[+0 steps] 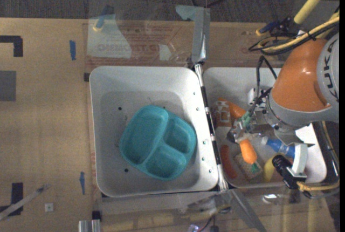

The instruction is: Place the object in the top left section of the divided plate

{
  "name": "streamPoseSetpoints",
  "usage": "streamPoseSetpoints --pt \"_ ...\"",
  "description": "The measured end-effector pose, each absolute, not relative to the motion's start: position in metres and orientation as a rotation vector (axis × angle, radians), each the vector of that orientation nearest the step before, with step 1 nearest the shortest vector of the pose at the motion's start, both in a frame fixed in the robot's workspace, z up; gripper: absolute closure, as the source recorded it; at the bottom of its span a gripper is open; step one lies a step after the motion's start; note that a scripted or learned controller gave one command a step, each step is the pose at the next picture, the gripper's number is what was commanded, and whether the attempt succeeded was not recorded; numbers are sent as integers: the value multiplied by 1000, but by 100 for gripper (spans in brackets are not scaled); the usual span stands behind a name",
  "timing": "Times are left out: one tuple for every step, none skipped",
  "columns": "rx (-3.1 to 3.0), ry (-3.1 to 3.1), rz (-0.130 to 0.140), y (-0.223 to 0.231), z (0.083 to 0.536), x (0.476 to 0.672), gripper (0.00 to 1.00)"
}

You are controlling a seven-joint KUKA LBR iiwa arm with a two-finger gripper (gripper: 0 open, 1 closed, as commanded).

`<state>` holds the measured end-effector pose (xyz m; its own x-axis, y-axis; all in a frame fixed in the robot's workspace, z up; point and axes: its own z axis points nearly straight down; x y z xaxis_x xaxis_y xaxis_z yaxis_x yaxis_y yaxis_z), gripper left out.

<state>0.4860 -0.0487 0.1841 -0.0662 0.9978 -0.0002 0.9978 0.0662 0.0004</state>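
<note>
1. Two shallow white bins are seen side by side on the bench: a left bin and a right bin, their inner walls touching along the middle.
2. A teal divided plate is found in the left bin, lying flat and turned at an angle to the bin walls. Three compartments are visible, one long and two smaller, and no item is seen in any of them.
3. Several small objects are held in the right bin. An orange carrot-shaped object lies near the middle, with a red item to its left by the dividing wall, a yellow item to its right and a tan woven-looking piece between them.
4. An orange and white packet is noted further up the right bin.
5. The gripper is positioned low over the right bin, just above the carrot-shaped object. Whether it is released or clenched cannot be told; the view is cluttered there.
6. A blue and white item lies beneath the arm's wrist.
</note>
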Motion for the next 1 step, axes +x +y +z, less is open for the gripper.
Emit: streamPoseSetpoints --pt "2501 1900 -2 3 201 529 100"
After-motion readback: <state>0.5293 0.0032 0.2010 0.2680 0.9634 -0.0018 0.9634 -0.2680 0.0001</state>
